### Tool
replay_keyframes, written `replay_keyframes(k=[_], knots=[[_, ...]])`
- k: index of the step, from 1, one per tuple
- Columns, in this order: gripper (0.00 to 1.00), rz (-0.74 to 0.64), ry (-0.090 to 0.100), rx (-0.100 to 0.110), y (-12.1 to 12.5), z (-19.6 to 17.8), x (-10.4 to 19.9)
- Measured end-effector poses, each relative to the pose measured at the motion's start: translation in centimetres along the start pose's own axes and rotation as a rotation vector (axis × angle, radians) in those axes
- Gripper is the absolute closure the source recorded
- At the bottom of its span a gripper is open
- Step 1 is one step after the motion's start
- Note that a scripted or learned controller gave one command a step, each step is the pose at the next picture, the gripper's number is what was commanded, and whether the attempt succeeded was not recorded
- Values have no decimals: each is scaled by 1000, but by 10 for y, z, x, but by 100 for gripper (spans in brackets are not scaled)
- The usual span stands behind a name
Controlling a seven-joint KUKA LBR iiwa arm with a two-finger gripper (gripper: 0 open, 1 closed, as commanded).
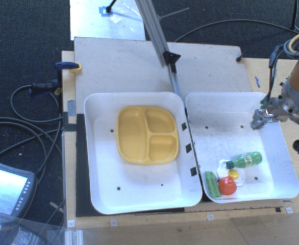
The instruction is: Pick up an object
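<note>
In the right bin [226, 131] several small items lie near the front: a green bottle [245, 160] with a yellow label, a red tomato [227, 186], a white fried egg with a yellow yolk [232, 174], and a green flat piece [212, 184]. The gripper [260, 119] hangs over the right bin's far right edge, well behind the bottle, with nothing visible between its fingers. The arm's grey wrist and orange band reach in from the right.
A yellow divided plate [147, 134] sits in the left bin [103, 188]. A slanted metal pole [154, 27] crosses above the bins' divide. Cables and a teach pendant [6, 188] lie on the floor left of the bench.
</note>
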State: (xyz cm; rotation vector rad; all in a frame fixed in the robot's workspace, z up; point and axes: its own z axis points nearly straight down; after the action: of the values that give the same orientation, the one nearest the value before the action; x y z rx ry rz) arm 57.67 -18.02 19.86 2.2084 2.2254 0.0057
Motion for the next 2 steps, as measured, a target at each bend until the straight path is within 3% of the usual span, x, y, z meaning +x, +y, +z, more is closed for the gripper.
replay_keyframes(k=[1,2], knots=[[100,0,-1,-1,2,-54,0],[100,-3,3,6,0,-55,47]])
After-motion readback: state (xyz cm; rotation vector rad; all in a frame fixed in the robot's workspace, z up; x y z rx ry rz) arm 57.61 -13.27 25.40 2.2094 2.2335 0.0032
